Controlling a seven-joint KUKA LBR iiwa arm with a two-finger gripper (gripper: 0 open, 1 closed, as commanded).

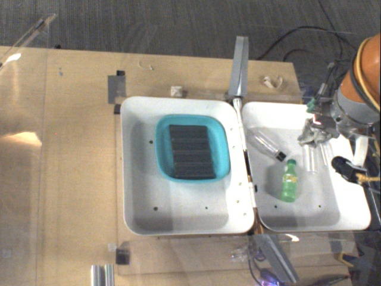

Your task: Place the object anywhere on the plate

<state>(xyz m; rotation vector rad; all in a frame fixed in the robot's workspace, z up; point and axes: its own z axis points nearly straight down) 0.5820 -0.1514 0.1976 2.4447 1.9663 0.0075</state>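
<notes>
A square teal plate (221, 151) with a dark ridged centre lies in the left bin (137, 177), toward its back. A small green bottle (289, 182) lies in the middle of the right bin (351, 219). A clear bottle with a black cap (265, 144) lies tilted just behind and left of the green one. My gripper (317, 152) hangs over the right bin's back right part, to the right of both bottles and apart from them. The grey arm with its orange band (367, 70) enters from the upper right.
A grey post (239, 67) stands behind the seam between the two bins. Black cables (297, 34) trail across the floor at the back right. A black fitting (348, 168) juts in at the right bin's right rim.
</notes>
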